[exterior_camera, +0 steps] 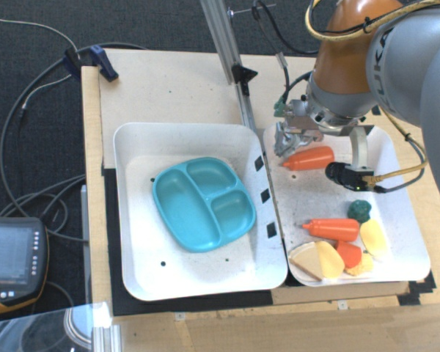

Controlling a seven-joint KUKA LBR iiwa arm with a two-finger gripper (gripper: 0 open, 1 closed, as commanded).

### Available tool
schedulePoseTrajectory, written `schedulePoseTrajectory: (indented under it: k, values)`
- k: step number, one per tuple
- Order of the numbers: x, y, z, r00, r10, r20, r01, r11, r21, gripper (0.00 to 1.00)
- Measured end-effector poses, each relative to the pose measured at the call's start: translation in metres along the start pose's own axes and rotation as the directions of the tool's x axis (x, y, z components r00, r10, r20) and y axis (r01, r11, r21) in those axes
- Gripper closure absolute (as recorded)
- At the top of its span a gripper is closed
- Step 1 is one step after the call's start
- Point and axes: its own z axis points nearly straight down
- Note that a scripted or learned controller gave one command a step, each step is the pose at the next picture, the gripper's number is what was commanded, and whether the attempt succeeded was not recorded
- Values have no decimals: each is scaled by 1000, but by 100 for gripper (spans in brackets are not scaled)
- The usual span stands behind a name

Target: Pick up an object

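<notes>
That orange carrot toy (309,158) near the right bin's (400,160) far-left corner looks light, hard, slick plastic. Gripper (287,142) is touching it, can't tell the finger state. Grab mid-body.

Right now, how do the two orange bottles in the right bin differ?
The upper orange bottle lies right under the gripper, at the bin's far end; the lower orange bottle lies nearer the front, away from the gripper. The upper one lies alone on bare bin floor; the lower one sits against a cluster of yellow and red toy food. Both are orange, lying on their sides in the right bin.
</notes>
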Motion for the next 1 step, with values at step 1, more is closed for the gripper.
schedulePoseTrajectory:
  k: [1]
  values:
    - [57, 11, 7, 1000, 0, 0, 0, 1000, 2, 100]
